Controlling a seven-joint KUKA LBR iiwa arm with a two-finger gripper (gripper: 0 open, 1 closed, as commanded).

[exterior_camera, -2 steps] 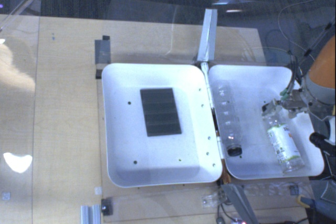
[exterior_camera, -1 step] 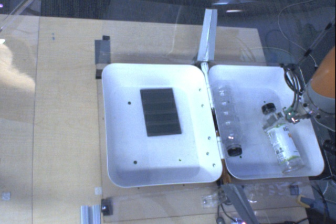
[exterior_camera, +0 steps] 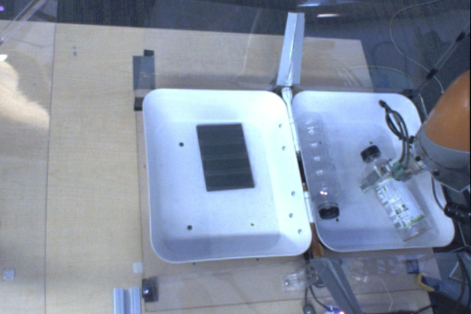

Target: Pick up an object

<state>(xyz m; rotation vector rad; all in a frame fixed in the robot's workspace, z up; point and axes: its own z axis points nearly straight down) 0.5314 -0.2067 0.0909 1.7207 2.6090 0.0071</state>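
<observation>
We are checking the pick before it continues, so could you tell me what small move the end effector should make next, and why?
Probably a short, straight descent onto the clear bottle below it. The end effector sits over the right bin, at that bottle's capped end, and the bottle lies flat on the bin floor. I cannot tell whether anything is gripped yet. The dark pad in the left bin is farther off.

Arm (exterior_camera: 450,125) at right edge, wrist angled left.
</observation>
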